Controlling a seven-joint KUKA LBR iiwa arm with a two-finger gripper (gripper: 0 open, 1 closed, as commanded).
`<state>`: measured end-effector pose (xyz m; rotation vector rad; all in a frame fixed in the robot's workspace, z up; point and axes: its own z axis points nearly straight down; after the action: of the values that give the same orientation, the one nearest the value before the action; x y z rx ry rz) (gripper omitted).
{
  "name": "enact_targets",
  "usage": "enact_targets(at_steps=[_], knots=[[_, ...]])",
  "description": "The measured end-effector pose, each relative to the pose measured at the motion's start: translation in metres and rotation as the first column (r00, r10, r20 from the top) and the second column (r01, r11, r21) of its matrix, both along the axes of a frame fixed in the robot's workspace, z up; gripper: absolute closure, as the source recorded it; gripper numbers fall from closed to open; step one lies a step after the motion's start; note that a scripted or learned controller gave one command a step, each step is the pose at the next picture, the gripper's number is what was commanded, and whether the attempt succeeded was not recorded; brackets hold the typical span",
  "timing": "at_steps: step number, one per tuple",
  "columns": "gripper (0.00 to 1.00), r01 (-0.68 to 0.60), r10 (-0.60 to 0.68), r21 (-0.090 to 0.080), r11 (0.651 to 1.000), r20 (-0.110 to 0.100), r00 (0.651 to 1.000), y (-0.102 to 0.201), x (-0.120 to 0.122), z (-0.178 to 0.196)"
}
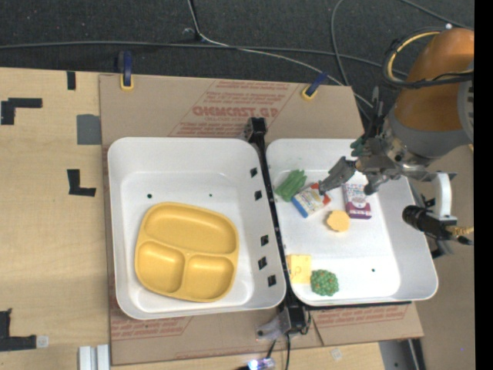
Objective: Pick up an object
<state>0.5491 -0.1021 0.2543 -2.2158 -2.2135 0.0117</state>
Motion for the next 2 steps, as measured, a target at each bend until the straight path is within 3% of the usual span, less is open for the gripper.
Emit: enact_targets(at_steps=[1,2], knots=[[0.0,-0.002,0.003,-0.001,1.0,0.01,1.0,0.0,0.002,0.005],[0.0,-0.002,0.002,-0.002,1.0,0.006,1.0,0.008,0.003,-0.042]])
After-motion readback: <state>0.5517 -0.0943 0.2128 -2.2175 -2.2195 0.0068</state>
